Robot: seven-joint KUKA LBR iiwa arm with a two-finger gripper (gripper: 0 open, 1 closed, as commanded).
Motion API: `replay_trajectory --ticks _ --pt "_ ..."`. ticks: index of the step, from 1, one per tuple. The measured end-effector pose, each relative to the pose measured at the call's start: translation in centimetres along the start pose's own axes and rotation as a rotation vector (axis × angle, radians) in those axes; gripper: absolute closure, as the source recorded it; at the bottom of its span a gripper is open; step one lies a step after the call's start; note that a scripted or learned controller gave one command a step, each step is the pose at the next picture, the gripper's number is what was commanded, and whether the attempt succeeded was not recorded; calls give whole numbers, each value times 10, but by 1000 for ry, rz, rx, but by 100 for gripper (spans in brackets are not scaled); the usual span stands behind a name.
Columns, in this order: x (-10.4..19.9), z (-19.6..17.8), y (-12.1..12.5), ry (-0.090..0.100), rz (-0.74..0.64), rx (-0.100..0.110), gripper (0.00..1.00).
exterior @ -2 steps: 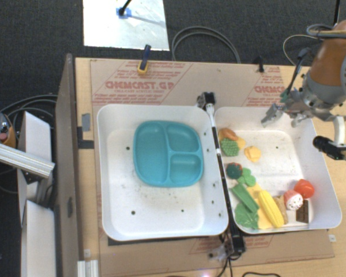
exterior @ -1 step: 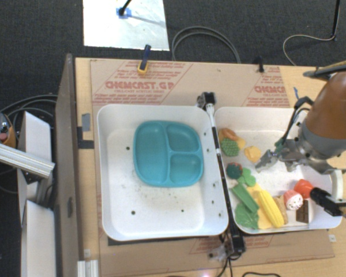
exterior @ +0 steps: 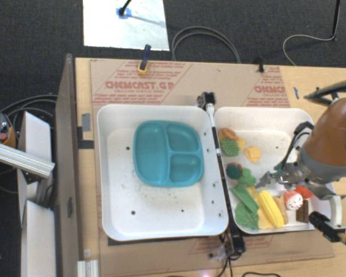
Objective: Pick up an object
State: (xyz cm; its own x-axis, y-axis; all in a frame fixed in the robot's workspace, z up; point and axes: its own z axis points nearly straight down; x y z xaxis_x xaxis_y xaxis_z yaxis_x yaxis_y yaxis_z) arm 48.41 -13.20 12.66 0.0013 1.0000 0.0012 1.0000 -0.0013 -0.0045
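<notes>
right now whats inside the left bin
The left bin holds one teal divided plate, lying flat toward its back, with dark specks on the bare floor. Whatever lies beneath the plate is covered.

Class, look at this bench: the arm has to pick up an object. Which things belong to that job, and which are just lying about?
Part of the job:
- gripper, over the right bin
- toy food in that bin: yellow corn, green pieces, small yellow piece

Just lying about:
- teal divided plate in the left bin
- cables on the floor
</notes>
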Motion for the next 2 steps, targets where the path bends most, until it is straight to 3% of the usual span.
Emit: replay_trajectory --ticks 1,2 --pt "17 43 3 -1 -4 -6 0" --pt "16 31 4 -2 -3 -10 100"
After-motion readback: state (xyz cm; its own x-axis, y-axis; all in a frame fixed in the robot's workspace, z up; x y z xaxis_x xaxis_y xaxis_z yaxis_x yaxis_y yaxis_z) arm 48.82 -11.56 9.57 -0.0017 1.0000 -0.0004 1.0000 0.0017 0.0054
